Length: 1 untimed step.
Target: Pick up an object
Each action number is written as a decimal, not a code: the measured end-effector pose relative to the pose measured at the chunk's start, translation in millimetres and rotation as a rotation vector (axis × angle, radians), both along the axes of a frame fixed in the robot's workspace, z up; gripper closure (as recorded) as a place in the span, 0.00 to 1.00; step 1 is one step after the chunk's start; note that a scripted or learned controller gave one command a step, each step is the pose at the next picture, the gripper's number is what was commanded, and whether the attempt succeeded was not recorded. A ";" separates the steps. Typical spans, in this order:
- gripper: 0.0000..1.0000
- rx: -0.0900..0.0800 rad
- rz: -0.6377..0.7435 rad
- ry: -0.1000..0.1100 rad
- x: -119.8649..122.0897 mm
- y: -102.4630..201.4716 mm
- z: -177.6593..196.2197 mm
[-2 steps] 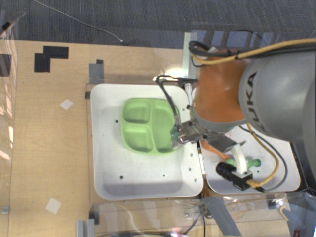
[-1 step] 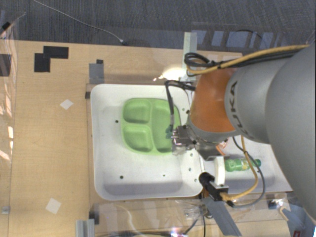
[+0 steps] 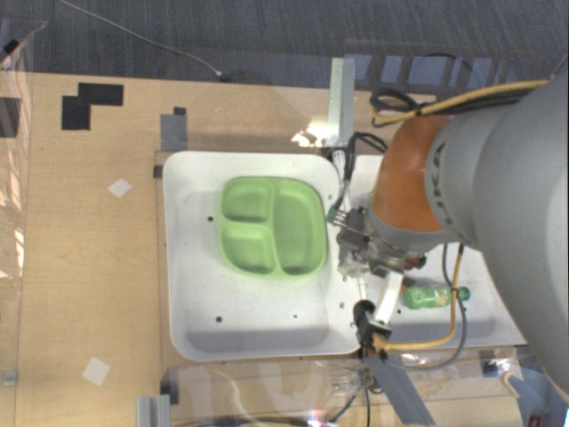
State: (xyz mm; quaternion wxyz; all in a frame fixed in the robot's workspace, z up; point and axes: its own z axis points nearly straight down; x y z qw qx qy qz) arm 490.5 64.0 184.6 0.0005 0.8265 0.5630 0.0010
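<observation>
Hovering over the right bin (image 3: 498, 327), my gripper (image 3: 360, 261) hides its state; I cannot tell. The green bottle (image 3: 427, 297) lies near the bin's front edge; I'd descend centred across it.

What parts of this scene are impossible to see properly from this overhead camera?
- Right bin: mostly covered by the grey arm reaching in over it.
- Green bottle: partly hidden behind the arm's wrist and a yellow cable; its label is too small to read.
- Gripper: seen from above, with the wrist blocking it.
- Green divided tray in the left bin: fully visible.
</observation>
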 end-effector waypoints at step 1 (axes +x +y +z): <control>1.00 -0.002 0.650 -0.003 4.9 -16.9 20.6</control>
